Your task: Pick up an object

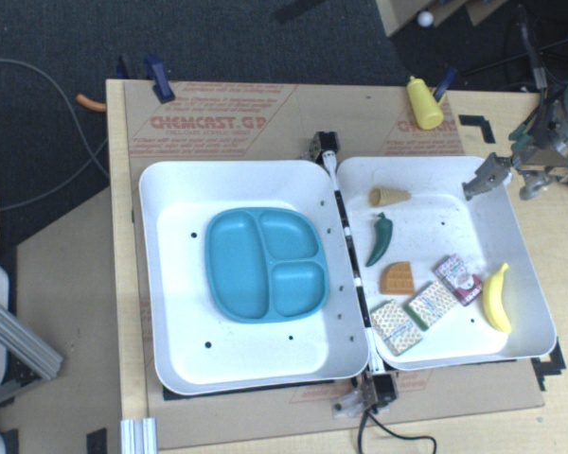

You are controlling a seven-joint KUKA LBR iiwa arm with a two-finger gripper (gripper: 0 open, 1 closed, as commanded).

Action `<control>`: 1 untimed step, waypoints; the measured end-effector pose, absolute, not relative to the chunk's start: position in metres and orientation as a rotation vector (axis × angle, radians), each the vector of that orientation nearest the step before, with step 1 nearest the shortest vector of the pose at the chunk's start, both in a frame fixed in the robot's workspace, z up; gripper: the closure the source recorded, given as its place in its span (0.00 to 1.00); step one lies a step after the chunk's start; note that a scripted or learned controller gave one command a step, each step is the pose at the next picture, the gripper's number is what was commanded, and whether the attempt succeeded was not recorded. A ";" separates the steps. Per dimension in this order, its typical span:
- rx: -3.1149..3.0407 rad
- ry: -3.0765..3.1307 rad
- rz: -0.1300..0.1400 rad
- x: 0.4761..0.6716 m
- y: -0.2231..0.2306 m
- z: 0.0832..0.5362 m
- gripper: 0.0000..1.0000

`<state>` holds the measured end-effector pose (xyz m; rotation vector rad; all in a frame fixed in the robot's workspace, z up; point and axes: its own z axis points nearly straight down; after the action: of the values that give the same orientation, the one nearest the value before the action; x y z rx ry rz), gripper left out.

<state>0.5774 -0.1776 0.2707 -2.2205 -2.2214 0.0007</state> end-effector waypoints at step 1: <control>-2.218 -2.220 0.003 0.581 -0.150 0.090 0.00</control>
<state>0.5814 -0.1503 0.0896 -2.2181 -2.2198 0.0030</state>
